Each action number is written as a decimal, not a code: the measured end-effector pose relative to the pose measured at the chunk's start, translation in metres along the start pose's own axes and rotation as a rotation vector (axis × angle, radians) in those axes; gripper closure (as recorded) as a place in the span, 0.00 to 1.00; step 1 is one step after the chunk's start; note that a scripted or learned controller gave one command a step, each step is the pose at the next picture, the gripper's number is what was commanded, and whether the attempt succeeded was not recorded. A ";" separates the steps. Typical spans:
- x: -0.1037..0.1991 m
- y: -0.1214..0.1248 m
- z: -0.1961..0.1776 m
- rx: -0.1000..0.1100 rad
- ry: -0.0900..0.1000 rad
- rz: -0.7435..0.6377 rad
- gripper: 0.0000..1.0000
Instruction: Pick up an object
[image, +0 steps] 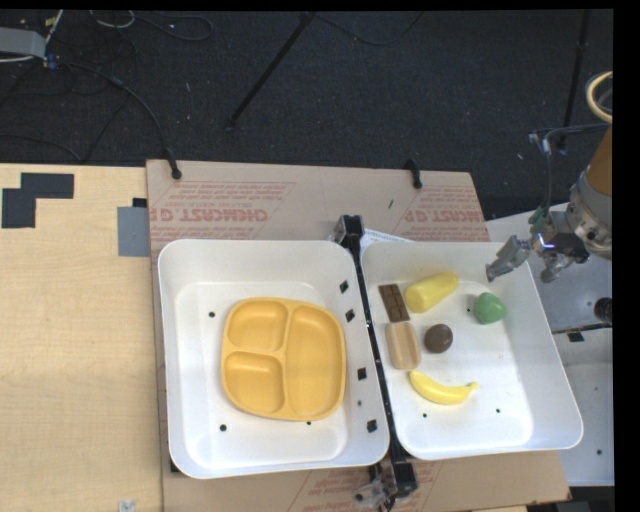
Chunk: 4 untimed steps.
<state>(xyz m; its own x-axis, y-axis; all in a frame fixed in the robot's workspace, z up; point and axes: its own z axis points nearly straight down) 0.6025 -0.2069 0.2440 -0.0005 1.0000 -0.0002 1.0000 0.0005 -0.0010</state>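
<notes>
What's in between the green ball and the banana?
In the camera view, a dark brown ball sits roughly between the green ball and the banana, a bit to the left, on the white bin floor.

Robotics lab: cabled bench (70, 330), white bins (190, 270).
</notes>
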 end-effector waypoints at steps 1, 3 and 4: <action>-0.004 0.004 0.061 0.004 0.001 0.000 0.00; -0.001 -0.002 0.156 0.003 0.001 0.000 0.00; -0.001 -0.002 0.145 0.004 0.001 0.001 1.00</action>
<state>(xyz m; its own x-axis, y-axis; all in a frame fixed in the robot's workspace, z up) 0.6004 -0.2080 0.0989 0.0001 1.0000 0.0013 1.0000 -0.0001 -0.0048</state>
